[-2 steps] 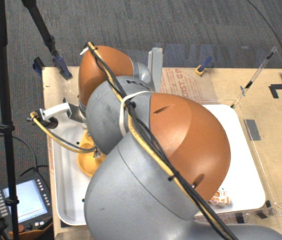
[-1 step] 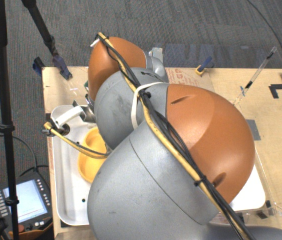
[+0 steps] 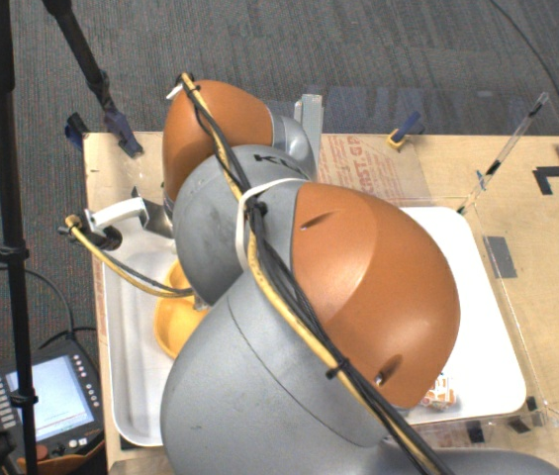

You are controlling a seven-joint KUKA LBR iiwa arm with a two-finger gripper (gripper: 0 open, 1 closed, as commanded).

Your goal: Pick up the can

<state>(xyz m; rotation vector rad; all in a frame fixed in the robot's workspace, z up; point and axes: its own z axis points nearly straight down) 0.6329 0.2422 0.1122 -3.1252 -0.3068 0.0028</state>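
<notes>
the arm (image 3: 299, 295) filled most of the view, reaching from the 5 o'clock corner across toward 10 o'clock and bending down over the left bin (image 3: 126, 364). its orange-capped joints stacked one above the other, with a yellow cable (image 3: 259, 265) running along them. the wrist end hung low near the bin's 11 o'clock corner, where a white bracket (image 3: 116, 213) stuck out; whether the fingers were open or closed could not be told. no can could be made out; it probably lay under the arm, though that was a guess. yellow objects (image 3: 175, 320) showed in the left bin at 9 o'clock. the right bin (image 3: 492, 354) held a small printed packet (image 3: 440, 392). a good grasp would likely call for centring over the can and descending straight.
</notes>
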